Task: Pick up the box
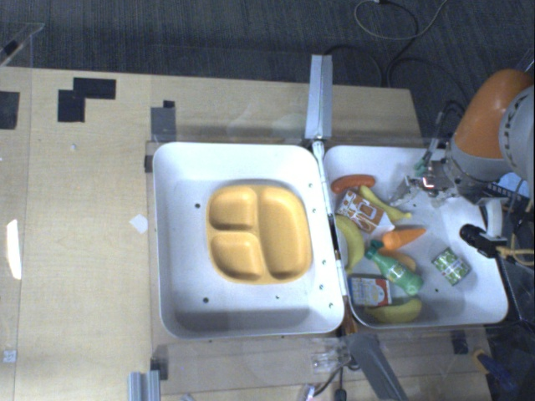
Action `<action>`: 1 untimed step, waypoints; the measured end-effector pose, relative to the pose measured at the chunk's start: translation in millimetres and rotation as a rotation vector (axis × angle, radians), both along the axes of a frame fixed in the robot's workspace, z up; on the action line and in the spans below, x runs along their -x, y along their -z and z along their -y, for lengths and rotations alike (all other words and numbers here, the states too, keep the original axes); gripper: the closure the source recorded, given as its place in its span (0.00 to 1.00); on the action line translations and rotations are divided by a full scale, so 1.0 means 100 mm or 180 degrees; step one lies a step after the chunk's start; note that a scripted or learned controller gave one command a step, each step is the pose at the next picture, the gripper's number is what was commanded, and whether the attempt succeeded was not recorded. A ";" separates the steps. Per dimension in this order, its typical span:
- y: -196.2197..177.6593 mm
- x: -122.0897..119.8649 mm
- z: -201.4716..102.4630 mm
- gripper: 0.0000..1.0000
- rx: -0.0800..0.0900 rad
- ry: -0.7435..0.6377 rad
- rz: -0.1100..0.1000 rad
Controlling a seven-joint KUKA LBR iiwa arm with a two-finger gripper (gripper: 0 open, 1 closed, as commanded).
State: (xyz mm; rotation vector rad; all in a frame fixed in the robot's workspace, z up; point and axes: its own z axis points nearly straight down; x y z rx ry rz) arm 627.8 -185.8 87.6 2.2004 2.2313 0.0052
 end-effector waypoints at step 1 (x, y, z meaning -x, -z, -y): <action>0.02 -0.44 -0.07 0.00 -0.0009 0.0074 -0.0004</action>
